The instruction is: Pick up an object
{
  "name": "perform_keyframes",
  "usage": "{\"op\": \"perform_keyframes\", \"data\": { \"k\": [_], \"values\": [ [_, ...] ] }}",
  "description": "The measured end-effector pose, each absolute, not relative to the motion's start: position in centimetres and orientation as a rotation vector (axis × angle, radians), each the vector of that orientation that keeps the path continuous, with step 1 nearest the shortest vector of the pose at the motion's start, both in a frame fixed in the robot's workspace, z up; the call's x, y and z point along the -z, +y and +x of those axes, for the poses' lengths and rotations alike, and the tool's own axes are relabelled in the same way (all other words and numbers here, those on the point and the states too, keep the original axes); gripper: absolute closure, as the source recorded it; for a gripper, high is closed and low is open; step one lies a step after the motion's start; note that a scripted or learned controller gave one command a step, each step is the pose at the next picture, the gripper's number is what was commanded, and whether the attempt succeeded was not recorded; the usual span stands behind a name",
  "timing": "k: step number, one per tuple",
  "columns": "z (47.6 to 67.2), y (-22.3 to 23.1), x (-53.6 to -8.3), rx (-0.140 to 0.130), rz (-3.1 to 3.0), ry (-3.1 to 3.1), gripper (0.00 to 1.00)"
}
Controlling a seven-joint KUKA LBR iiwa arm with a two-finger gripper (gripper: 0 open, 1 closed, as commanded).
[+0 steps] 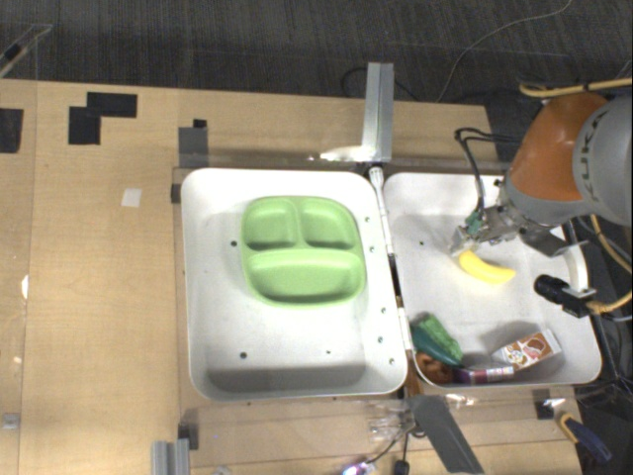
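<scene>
1. Where the arm enters from the right, its grey body and orange band sit above the right bin's far right corner; wrist points down-left into the bin.
2. Gripper is low over the right bin, just beside the far end of the banana. Finger spread: can't tell, since the tips are small and blurred against the white floor. Nothing is visibly btwn them.
3. Banana, yellow, lies flat on the right bin floor near mid-bin, long axis running left to right w/ a slight downward slant. Its upper-left end is very near the gripper; contact vs. gap can't be resolved.
4. Dark green object lies at the near left of the right bin, close to the divider btwn bins.
5. Purple marker-like item lies along the near wall, beside the green object; a brown rim shows under both.
6. Small brown-and-white packet rests near the near right corner, tilted, just right of the purple item.
7. Left bin holds a green divided tray, three compartments, set toward the far centre.
8. Both bins sit side by side on a wooden bench; a metal post stands at the far end of their shared edge.
</scene>
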State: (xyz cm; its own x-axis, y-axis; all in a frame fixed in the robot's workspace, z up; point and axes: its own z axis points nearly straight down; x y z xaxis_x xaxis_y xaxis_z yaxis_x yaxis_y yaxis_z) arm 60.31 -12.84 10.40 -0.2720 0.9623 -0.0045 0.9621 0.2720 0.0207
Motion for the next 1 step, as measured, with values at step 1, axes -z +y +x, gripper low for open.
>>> {"op": "perform_keyframes", "data": {
  "k": [1],
  "values": [
    [63.01, -6.37, -18.65, -0.006, 2.088, 2.341, 1.00]
  ]
}}
